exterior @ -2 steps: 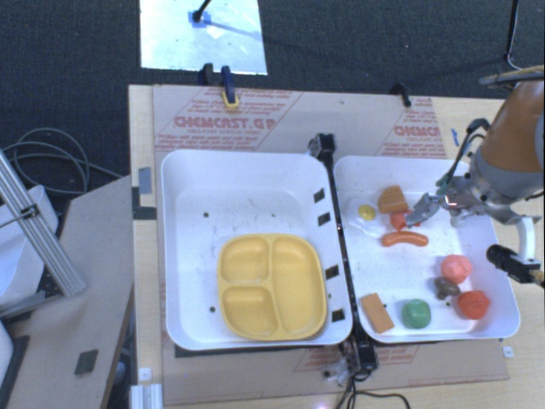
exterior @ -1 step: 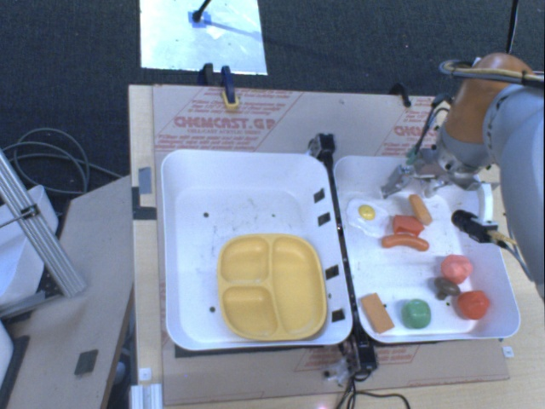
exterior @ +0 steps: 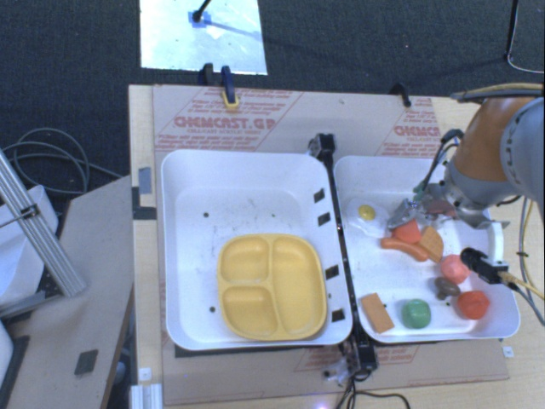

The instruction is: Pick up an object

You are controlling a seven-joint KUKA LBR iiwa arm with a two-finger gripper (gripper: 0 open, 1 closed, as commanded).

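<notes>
My gripper [exterior: 409, 217] hangs low in the right bin [exterior: 358, 177], reaching in from the right. Its tip is right above a red piece [exterior: 408, 232], and I cannot tell whether they touch. Just below that lies an orange carrot [exterior: 402, 246], with a tan-orange slice [exterior: 433, 244] beside it. A fried-egg toy [exterior: 366, 213] lies to the left of the gripper. Nearer the front are a pink ball [exterior: 454, 268], a small brown piece [exterior: 446, 288], a red tomato [exterior: 473, 304], a green ball [exterior: 415, 313] and an orange block [exterior: 375, 312].
The left bin [exterior: 196, 194] holds a yellow divided plate [exterior: 272, 285] at its front right. A black ridge [exterior: 338, 228] separates the two bins. The grey arm with its orange band [exterior: 487, 147] crosses the right bin's far right side.
</notes>
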